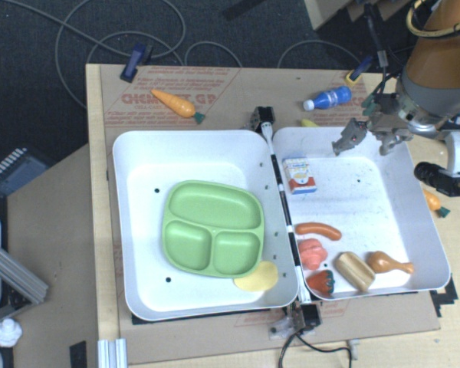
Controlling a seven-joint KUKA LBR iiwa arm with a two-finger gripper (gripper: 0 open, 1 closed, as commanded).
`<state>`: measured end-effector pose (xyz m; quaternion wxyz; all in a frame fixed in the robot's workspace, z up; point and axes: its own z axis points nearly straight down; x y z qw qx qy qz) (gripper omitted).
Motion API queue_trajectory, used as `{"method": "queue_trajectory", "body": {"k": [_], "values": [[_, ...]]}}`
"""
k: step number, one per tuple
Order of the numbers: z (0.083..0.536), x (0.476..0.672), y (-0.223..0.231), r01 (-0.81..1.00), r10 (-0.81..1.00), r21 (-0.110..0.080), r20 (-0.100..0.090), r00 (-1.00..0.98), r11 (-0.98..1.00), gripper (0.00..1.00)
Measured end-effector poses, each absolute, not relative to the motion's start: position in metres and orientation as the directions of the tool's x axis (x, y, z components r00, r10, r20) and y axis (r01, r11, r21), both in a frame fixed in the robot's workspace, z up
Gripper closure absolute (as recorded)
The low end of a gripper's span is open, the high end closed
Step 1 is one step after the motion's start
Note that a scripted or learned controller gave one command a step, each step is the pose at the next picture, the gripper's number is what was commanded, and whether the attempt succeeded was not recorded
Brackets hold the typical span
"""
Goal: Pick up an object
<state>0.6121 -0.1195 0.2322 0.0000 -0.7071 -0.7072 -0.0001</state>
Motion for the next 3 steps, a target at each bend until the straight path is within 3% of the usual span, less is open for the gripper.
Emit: {"method": "queue_trajectory", "body": {"k": [1,2,3], "values": [[0.158,0.541,-0.128,1.0,1.0,-0.003,0.0,0.001,-0.001,0.0],[0.096,0.526,-0.106,1.0,1.0,0.01,-0.002,0.001,-0.001,0.0],[0.085,0.559,-0.205,1.0,1.0,0.002,-0.002,0.001,-0.001,0.0]]}}
